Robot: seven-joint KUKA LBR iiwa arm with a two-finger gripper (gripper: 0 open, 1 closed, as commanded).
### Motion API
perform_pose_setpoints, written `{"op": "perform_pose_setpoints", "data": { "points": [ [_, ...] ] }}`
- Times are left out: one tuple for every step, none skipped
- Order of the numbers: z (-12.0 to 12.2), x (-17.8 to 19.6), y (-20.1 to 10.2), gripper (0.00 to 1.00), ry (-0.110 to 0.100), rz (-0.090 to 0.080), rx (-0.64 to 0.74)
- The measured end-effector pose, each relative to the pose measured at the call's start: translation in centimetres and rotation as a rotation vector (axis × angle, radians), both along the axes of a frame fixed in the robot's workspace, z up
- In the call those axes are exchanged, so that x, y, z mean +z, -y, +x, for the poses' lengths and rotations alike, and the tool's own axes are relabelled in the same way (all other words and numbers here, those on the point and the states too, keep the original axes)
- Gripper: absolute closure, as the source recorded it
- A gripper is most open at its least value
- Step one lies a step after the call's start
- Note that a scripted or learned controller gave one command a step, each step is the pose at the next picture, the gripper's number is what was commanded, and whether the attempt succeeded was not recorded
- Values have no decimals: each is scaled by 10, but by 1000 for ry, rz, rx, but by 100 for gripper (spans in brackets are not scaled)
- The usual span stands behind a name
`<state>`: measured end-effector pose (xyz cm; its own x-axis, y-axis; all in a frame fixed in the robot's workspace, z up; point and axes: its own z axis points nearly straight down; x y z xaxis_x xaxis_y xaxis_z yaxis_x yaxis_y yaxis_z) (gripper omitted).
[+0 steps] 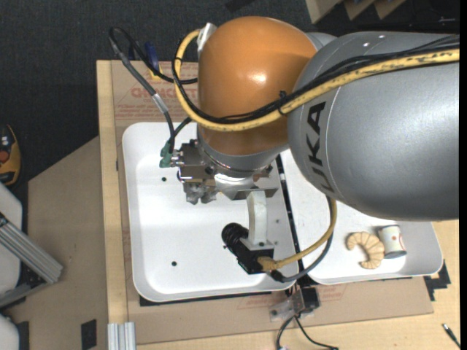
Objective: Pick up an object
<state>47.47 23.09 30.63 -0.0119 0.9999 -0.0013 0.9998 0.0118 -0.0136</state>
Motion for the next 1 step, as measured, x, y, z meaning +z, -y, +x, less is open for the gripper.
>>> {"op": "perform_pose_setpoints", "data": {
  "points": [
    [5,162,6,100,32,11,-9]
  ]
}}
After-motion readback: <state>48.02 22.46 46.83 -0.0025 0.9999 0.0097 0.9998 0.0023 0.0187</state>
